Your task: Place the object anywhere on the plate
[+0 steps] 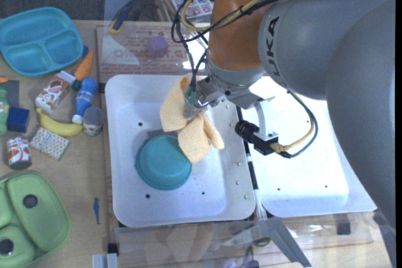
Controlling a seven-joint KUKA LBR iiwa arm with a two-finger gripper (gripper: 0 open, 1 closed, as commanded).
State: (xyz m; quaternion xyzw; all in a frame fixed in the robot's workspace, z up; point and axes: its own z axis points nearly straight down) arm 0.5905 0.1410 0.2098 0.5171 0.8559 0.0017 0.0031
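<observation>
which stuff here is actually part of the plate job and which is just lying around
Part of the job:
- yellow cloth, hanging at the gripper
- teal plate in the left bin

Just lying about:
- blue divided tray
- banana
- blue bottle
- green tray
- right bin
</observation>
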